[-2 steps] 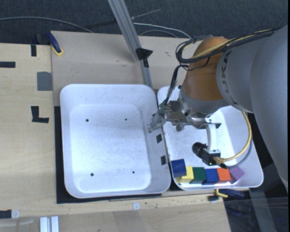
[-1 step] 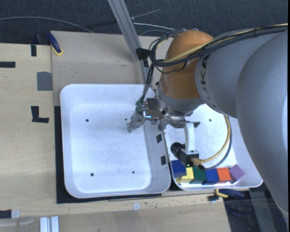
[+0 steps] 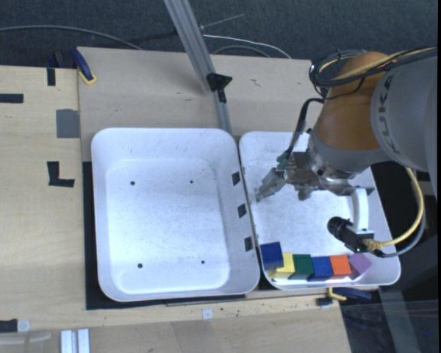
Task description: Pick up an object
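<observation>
Blocks [image 3: 309, 265] of several colours lay in a row along the near wall of the right bin [image 3: 382, 212], with one blue block [image 3: 270, 253] on top at the left end. I judged that nothing was picked up yet, so the whole grasp was left to do. My gripper [image 3: 268, 186] hung above the bare floor of that bin, apart from the row, its fingers spread a little and pinching nothing. The left bin [image 3: 103, 160] lay beside it. The arm covered part of the right bin.

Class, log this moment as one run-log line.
gripper: above right bin, nothing between fingers | blocks: row at right bin's near edge | pick: not yet done
</observation>
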Robot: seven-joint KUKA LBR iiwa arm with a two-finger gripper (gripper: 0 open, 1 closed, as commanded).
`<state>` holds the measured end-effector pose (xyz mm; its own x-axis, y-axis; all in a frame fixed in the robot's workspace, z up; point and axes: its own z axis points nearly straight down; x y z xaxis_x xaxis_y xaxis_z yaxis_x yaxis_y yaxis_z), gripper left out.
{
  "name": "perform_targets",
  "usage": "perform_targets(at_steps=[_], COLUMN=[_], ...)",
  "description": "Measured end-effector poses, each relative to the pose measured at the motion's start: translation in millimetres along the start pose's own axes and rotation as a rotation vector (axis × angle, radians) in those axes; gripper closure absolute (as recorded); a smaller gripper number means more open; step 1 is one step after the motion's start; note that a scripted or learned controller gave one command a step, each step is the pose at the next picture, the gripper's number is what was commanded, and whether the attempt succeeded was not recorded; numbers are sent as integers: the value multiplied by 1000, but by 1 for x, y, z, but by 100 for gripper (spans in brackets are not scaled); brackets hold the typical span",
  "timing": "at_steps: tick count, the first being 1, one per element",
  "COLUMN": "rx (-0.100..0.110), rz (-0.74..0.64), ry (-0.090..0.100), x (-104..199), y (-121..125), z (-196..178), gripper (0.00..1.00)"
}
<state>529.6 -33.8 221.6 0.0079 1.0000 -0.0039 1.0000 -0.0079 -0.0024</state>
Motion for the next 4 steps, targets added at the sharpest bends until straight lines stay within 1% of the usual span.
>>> perform_targets(at_steps=[1, 2, 3, 4], rx=[1, -3, 0, -1], rz=[-9, -4, -5, -10], ry=[3, 1, 1, 2], x=[6, -61, -108, -105], y=[0, 27, 75, 75], z=[-10, -14, 17, 5], gripper=[100, 100, 100, 100])
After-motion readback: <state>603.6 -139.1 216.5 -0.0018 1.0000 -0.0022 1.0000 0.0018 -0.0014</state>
